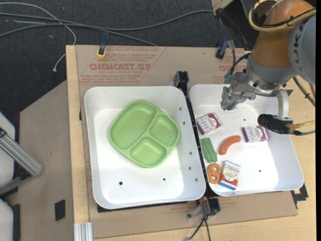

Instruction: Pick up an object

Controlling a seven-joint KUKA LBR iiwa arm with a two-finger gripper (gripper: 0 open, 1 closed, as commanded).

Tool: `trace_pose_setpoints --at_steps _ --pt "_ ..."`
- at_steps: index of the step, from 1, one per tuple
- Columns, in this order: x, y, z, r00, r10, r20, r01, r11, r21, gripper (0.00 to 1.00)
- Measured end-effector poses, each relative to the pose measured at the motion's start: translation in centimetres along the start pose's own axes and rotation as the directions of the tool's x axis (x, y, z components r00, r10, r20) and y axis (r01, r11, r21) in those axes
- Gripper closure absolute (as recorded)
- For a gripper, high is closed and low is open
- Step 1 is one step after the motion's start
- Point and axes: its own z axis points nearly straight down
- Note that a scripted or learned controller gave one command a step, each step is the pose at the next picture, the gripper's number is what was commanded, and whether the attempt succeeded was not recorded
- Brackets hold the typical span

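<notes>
Pick not done. Gripper point(228, 102) hangs above right bin point(288, 177) upper area, finger state unclear, nothing visibly held. Nearest item: purple-white packet point(208, 123); toy sausage point(230, 144) beyond. Descent, grasp, lift remain.

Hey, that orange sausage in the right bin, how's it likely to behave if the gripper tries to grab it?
The sausage looks smooth and rounded, so it may slip or roll out of a pinch. Its small size suggests a light toy, probably easy to lift. It lies apart from the green pickle and the packet, so a nudge would likely just slide it across the bin.
</notes>
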Motion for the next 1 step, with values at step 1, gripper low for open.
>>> trace_pose_setpoints --at_steps 1 --pt "5.08 1.42 -1.01 1.000 0.000 0.000 0.000 1.000 0.000 1.00"
